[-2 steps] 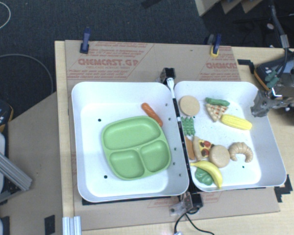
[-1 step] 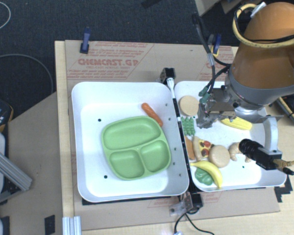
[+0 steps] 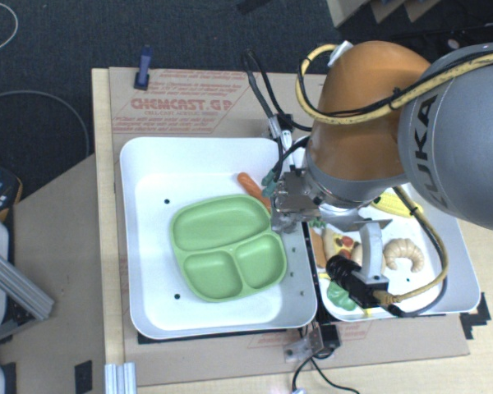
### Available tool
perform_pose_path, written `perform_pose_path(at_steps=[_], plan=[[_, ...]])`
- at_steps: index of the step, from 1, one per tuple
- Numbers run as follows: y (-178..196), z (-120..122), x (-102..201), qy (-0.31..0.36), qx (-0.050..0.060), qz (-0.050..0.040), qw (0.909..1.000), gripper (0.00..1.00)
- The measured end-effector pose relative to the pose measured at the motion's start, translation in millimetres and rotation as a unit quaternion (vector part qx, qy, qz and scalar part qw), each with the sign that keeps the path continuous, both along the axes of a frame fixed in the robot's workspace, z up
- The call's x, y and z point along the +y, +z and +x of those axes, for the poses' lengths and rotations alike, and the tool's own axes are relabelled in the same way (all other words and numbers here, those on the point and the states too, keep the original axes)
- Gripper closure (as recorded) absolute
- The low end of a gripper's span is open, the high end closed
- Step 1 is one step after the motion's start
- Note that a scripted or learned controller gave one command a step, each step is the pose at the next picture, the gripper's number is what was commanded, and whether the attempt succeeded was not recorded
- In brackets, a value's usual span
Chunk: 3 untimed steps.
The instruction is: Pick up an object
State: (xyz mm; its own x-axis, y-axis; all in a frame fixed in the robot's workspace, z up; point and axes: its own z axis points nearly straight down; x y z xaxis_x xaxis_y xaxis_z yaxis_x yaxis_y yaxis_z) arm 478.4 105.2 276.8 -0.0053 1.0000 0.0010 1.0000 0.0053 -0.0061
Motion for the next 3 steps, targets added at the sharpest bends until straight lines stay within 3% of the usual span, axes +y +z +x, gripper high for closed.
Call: perform_pose_path(at_steps=[1,2,3], plan=[[-77.9,16.0,-64.7,-0.005,0.000,-0.0006,1.0000,1.00],[87.4,1.1,-12.1,0.000,-0.007,0.0004,1.0000,1.00],[27.4,0.7,-63.4,-0.004,-0.001,-0.0004,1.0000,1.00]])
